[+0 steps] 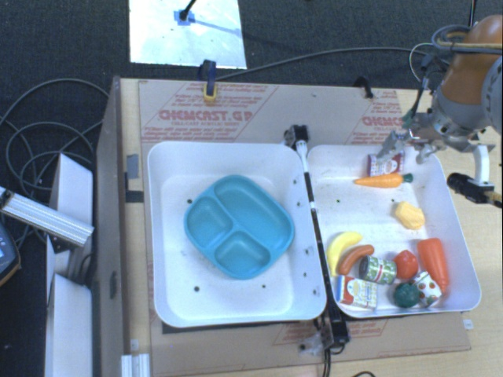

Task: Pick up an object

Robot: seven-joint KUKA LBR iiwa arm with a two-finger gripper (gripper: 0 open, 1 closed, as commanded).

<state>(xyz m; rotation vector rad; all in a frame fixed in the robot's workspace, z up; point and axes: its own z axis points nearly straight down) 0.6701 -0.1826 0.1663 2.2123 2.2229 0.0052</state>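
The metal two-finger gripper (pixel 409 141) hovers, jaws spread and empty, at twelve o'clock of the small red-and-white carton (pixel 384 165).

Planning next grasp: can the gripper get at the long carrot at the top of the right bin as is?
Probably yes. The carrot lies alone on bare bin floor, apart from the cluster below. The gripper sits just above it by the small red carton, which lies close behind it.
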